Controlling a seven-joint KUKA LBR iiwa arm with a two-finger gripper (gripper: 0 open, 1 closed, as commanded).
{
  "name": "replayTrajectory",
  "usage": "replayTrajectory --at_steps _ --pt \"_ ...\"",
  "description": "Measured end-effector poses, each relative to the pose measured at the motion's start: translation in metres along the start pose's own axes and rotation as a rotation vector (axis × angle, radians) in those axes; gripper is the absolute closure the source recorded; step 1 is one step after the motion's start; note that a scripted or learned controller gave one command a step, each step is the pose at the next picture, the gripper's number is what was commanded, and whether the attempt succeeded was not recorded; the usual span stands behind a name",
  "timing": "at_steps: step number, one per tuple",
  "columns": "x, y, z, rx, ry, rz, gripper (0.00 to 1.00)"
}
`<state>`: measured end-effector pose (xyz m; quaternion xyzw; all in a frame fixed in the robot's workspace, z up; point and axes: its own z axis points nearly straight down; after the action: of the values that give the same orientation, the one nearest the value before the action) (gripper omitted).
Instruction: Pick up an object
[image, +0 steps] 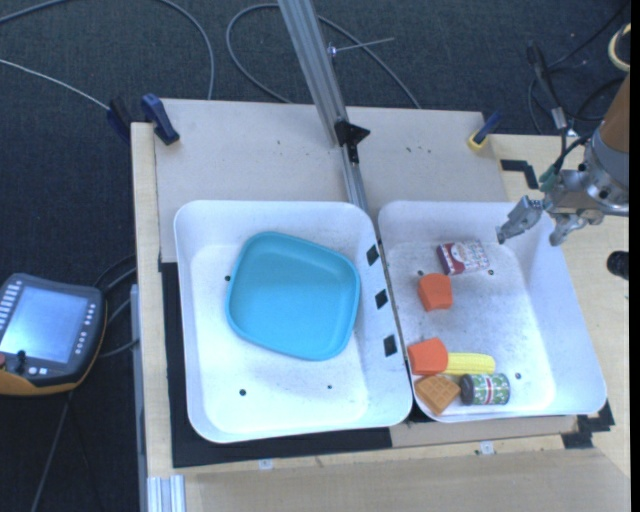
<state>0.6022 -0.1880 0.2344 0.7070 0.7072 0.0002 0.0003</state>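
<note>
The tool (541, 222) is seen at the upper right edge of the right bin (560, 300), its two grey metal fingers spread apart with nothing held between them. One fingertip (506, 232) hangs over the bin's upper rim; whether the rim is touched cannot be told. The arm above it is cut off by the picture's right edge, so little of it is seen.

Inside the right bin, a shallow white tray of smooth plastic with a speckled floor, several small things are scattered. Nearest the tool, a small red and white packet (462, 257) is lying flat; its print is too small to read. Just below it an orange block (435, 292) is found. At the lower left corner, an orange-red block (428, 355), a yellow corn cob (469, 363), a tan waffle-like piece (437, 393) and a dark little can (487, 389) on its side are crowded together.

In the left bin (205, 300), a rounded square blue plate (293, 295) of glossy plastic is resting. Both bins are carried by a pale wooden surface (250, 150).
</note>
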Motion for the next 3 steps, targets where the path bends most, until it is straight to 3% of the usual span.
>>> replayTrajectory --at_steps 3 --pt "-0.001 0.009 0.141 0.004 0.001 0.0 0.0"
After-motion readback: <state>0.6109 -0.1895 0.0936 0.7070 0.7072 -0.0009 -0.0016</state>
